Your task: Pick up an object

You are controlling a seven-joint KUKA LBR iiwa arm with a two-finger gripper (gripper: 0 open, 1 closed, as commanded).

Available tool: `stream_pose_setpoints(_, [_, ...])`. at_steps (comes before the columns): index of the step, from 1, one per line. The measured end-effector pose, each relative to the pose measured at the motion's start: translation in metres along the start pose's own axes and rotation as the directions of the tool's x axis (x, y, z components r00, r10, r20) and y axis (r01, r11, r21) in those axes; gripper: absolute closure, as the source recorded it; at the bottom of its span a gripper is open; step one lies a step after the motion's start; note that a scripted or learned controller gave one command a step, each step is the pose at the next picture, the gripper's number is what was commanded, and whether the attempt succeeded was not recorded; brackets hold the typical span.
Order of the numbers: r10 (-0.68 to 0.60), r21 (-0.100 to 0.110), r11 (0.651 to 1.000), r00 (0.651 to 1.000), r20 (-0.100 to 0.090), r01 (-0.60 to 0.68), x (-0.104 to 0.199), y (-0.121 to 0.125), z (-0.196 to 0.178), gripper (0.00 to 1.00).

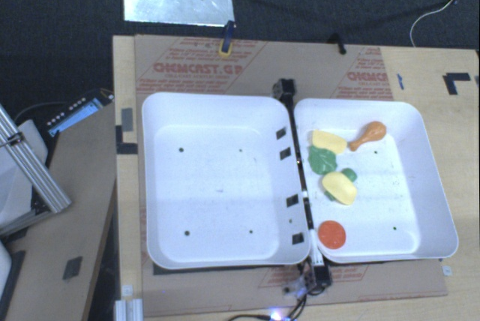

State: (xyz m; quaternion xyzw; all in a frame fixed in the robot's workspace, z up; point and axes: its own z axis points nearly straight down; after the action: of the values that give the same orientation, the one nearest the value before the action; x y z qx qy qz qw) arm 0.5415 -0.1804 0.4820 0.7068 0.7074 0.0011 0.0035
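Over in the right bin (431,162), toys cluster near the divider: the orange drumstick (368,135) lies apart (light, hard, slick-looking plastic). Best taken across its narrow handle; the jaws' state I cannot tell.

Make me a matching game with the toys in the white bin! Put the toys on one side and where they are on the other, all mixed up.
Toys:
1. orange drumstick
2. red disc
3. green piece
4. left bin

Places or states:
A. nearest the right bin's front edge
B. between two yellow pieces
C. farthest back in the right bin
D. holds no toys

Pairs: 1-C, 2-A, 3-B, 4-D
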Motion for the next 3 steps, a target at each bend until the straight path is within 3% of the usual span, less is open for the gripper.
stream_pose_setpoints(1, [-0.002, -0.001, 1.0, 1.0, -0.001, 0.002, 0.005, -0.053, -0.05, 1.0])
stream_pose_setpoints(2, [0.002, 0.001, 1.0, 1.0, 0.0, -0.002, -0.028, -0.055, -0.054, 1.0])
stream_pose_setpoints(3, [-0.005, 0.003, 1.0, 1.0, -0.003, 0.005, -0.002, -0.054, -0.054, 1.0])
